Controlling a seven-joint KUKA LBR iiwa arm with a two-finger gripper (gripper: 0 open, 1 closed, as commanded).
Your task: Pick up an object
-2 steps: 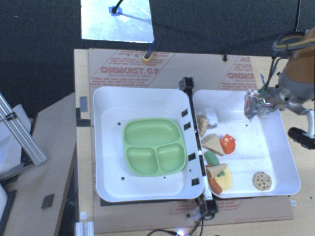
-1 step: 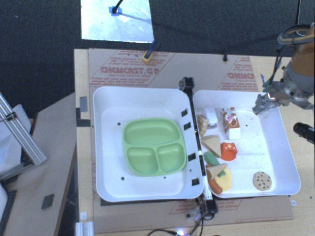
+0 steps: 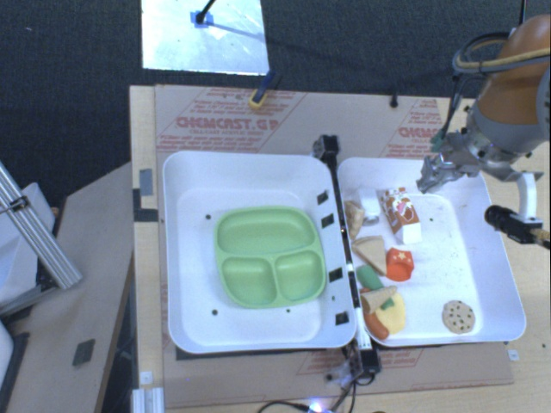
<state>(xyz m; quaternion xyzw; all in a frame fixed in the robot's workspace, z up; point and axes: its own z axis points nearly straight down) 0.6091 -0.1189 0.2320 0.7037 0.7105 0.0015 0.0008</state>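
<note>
Hovered with tool (image 3: 433, 177), finger state impossible to tell, above right bin's (image 3: 495, 256) far edge, likely lining up on milk carton (image 3: 400, 210).

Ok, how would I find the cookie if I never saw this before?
Look at the right-hand shallow white bin, the one holding the toy food. Go to its near right corner, away from the pile by the divider. There lies a small round tan chocolate-chip cookie, flat and alone, the only thing with dark dots on it.

Dark carpet floor (image 3: 69, 76), shiny metal sheet (image 3: 205, 22), tan bench (image 3: 90, 222), aluminium frame (image 3: 34, 235) at left.
</note>
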